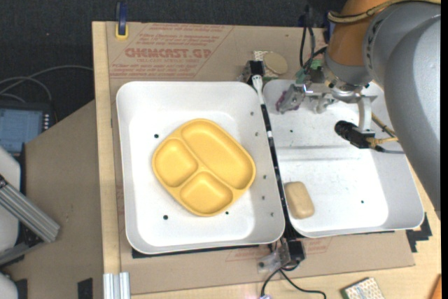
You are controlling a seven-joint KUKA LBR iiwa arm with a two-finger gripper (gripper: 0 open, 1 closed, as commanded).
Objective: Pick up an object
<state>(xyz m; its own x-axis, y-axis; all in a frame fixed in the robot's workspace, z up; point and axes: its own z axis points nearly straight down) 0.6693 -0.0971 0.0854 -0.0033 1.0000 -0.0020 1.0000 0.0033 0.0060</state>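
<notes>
A tan rounded block (299, 199) lies near the front left corner of the right bin (392, 210). A yellow three-compartment plate (203, 166) rests in the middle of the left bin (140, 108). My gripper (304, 101) hangs over the back left corner of the right bin, far behind the tan block. Its two fingers (285, 101) stand apart, open, with bare white bin floor between them. The orange band (353, 28) and grey arm rise to the right of it.
A black connector (353, 134) with cables hangs from the arm over the back of the right bin. The divider rim (269, 143) runs between the two bins. Small fittings (269, 65) sit on the brown board behind the bins.
</notes>
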